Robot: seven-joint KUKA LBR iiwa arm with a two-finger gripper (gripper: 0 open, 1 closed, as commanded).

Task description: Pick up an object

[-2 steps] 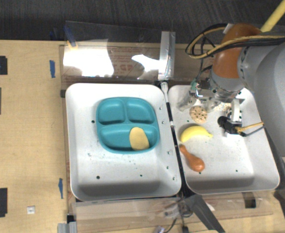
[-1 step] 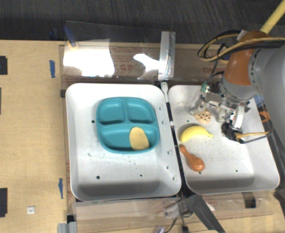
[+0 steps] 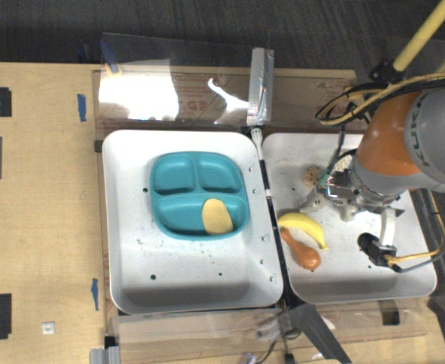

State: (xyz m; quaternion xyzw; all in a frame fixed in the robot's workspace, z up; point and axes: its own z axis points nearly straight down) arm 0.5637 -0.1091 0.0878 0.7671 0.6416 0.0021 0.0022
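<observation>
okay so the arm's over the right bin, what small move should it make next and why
Probably shift the gripper toward the banana before descending. It hangs over bare bin floor, while the banana and the hot dog under it lie against the divider side, apart from it.

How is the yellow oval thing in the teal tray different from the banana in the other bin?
The pale yellow oval piece is short and rounded; the bright yellow banana is long and curved. The oval piece sits in a compartment of the teal divided plate in the left white bin; the banana lies on the right white bin's floor, against an orange-brown sausage-shaped item. Both are yellow and lie flat.
</observation>
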